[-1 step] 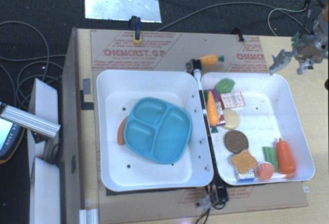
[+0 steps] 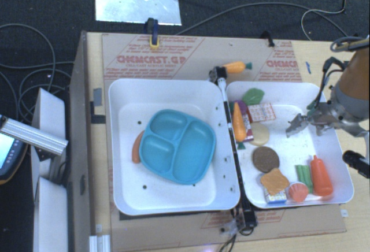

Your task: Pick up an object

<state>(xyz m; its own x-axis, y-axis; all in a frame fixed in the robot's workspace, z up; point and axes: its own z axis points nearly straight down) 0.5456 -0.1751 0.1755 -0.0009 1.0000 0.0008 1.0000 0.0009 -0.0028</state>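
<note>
Smooth plastic toy foods [image 2: 266, 159] in the right white bin [image 2: 344, 190], open metal tool [image 2: 296, 125] empty above them

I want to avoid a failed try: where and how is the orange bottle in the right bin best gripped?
Probably across the middle of the orange bottle, coming straight down from above. It lies flat and long in the right bin, pointing up the picture, so the jaws should close across its narrow width. The green piece lies close on its left, leaving little room.
</note>
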